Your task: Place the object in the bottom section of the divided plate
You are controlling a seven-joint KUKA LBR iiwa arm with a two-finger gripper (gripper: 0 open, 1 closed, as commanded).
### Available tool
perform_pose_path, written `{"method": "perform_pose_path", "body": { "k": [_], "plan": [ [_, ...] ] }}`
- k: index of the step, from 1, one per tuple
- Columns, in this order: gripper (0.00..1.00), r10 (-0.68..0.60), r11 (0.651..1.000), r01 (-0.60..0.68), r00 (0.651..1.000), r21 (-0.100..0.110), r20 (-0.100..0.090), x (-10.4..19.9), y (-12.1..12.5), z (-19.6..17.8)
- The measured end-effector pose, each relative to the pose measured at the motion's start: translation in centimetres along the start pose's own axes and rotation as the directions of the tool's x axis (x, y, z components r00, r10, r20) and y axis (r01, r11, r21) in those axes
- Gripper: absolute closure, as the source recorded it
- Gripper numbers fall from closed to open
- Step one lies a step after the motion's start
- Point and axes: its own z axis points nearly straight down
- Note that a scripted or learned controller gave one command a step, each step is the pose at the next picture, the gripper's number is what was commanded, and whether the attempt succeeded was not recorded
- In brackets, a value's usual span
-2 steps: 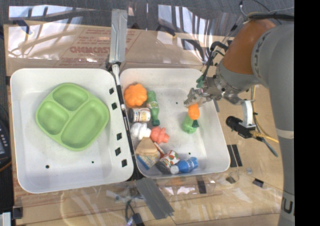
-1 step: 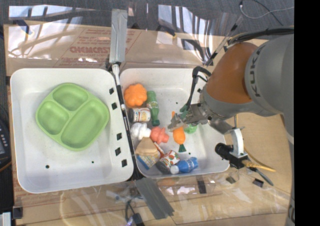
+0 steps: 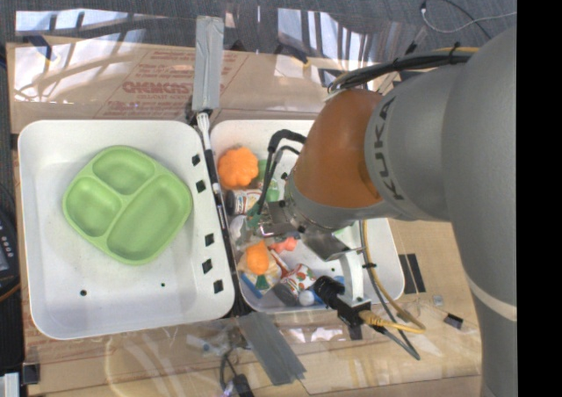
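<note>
So the arm (image 3: 413,149) was hunched right over the right bin (image 3: 391,277), and the gripper (image 3: 268,227) was down among the clutter there, honestly couldn't tell what state it was in. An orange ball-ish thing (image 3: 237,167) sat just above it, and a smaller orange object (image 3: 256,258) just below it, next to some mixed bits. The green divided plate (image 3: 128,203) was well off to the gripper's left, sitting in the left bin (image 3: 53,299), nothing in its sections.
</note>
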Motion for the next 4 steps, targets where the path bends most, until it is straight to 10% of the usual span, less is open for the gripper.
{"method": "perform_pose_path", "body": {
  "k": [1, 2, 3, 4],
  "plan": [
    [1.00, -0.085, 0.996, 0.085, 0.996, 0.000, 0.001, 7.7, 6.5, 0.0],
    [1.00, -0.159, 0.987, 0.159, 0.987, 0.000, 0.002, 17.4, 6.6, 7.9],
    [0.00, -0.154, 0.988, 0.154, 0.988, -0.001, 0.005, 17.1, 6.7, 7.9],
    [0.00, -0.330, 0.944, 0.330, 0.944, -0.006, 0.003, 20.1, 2.8, -13.1]
  ]
}}
